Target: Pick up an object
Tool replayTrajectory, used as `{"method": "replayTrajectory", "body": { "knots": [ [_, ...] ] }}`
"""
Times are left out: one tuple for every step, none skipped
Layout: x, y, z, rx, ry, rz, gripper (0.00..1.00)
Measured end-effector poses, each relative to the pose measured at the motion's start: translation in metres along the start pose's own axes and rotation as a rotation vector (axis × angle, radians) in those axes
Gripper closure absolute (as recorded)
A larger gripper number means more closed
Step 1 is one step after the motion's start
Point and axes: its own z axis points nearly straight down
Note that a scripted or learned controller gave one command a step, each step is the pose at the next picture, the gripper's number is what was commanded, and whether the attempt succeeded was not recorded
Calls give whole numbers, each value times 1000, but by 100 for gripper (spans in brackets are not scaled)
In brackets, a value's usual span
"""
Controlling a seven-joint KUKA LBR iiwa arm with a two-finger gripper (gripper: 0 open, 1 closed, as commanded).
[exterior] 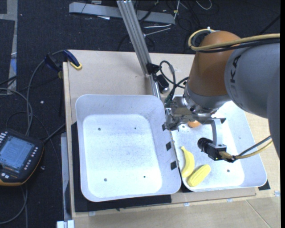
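Over right bin (249, 178), pincer (178, 119) near banana (188, 161); can't tell open/closed

From my feed I see a pale wooden counter (111, 73) sitting on a dark carpeted floor (31, 35). A slanted aluminium rail (136, 38) rises from near the counter's middle toward the top of the view, with black cables (165, 71) looped just beside its base. A blue-and-yellow clamp (67, 60) grips the counter's far left corner. On the floor to the left lies a teach pendant (15, 156) with a lit screen, its cord trailing up over the carpet. More loose wires and a grey metal bracket (93, 9) lie on the floor beyond the counter. The light is even and bright.
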Motion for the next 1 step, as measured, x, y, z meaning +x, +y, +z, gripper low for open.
{"method": "replayTrajectory", "body": {
  "knots": [
    [52, -5, 16, 2, 0, 1, 100]
  ]
}}
